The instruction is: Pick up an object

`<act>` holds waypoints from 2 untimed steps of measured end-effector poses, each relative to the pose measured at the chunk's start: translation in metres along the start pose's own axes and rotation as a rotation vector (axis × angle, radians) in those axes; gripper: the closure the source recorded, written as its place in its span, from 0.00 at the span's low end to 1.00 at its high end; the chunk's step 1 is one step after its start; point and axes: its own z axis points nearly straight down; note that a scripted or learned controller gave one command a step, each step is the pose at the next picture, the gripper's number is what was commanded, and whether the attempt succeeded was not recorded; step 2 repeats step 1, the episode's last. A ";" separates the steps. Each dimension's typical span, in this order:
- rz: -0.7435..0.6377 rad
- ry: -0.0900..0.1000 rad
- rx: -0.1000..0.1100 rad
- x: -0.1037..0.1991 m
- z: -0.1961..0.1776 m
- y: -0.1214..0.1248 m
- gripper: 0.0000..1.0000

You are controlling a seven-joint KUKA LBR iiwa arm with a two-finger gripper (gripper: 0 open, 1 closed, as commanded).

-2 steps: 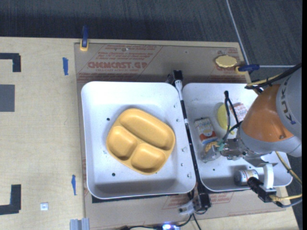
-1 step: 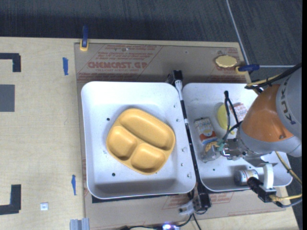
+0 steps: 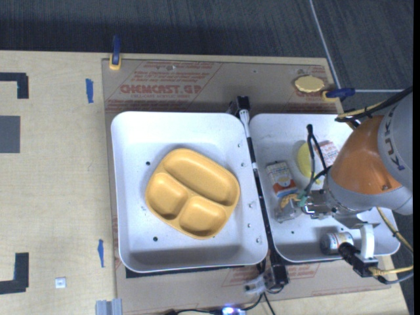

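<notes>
Packet [image 3: 278, 174], red/blue print, lies in right bin [image 3: 387, 249] nr left wall. My arm [image 3: 364, 169] bends over same bin, wrist down beside it. Jaws' state: can't tell. Yellow item [image 3: 302, 159] adj.

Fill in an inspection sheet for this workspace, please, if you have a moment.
Surface: wooden bench bearing left bin and right bin.
Job's things: yellow divided tray in left bin; printed packet and yellow round item in right bin.
Clutter: nothing seen.
Grippers: claw low over right bin, beside the packet.
Cables: black cables looping at the wrist.
Surroundings: blue clamp and tan disc near the bench's far edge; dark carpet beyond.
</notes>
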 end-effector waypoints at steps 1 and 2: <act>-0.001 0.001 0.000 0.000 0.000 0.000 0.00; -0.001 0.001 0.000 0.000 0.000 0.000 0.00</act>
